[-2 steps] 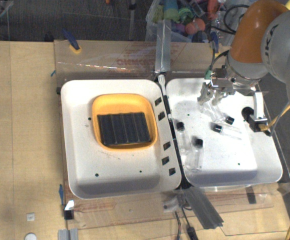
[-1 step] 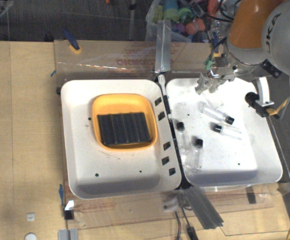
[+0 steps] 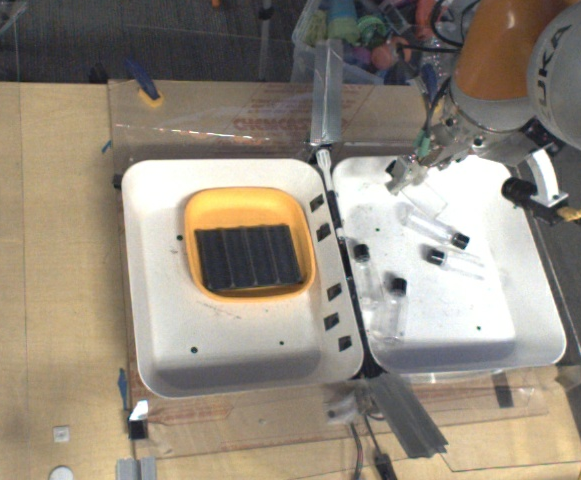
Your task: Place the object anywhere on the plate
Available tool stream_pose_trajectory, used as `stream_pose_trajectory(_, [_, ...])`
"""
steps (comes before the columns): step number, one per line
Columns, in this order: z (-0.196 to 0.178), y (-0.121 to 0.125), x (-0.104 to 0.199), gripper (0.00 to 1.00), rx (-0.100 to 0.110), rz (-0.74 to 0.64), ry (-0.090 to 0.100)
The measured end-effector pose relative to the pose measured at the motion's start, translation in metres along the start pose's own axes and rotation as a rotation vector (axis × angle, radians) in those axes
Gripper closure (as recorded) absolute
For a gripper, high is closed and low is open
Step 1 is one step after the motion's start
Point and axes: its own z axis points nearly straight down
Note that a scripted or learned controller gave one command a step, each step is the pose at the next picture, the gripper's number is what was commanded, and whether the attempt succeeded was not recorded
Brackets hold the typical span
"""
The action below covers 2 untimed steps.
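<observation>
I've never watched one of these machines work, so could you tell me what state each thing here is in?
Yellow plate: in the left bin, holding a dark ridged block.
Dark ridged block: lying flat on the plate.
Clear tubes with black caps: lying scattered in the right bin.
Gripper: over the right bin's far edge, above the tubes.

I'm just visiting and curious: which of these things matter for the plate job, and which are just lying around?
For the job:
yellow plate
clear vials in the right bin
hand

Lying about:
dark ridged block on the plate
heap of coloured toys behind
blue clip
</observation>
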Motion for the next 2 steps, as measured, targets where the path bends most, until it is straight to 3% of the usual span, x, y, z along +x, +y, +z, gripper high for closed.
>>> stream_pose_trajectory(1, [-0.04, -0.004, -0.01, 1.0, -0.005, -0.264, -0.004])
stream_pose_trajectory(2, [-0.069, -0.007, -0.013, 1.0, -0.006, -0.36, -0.005])
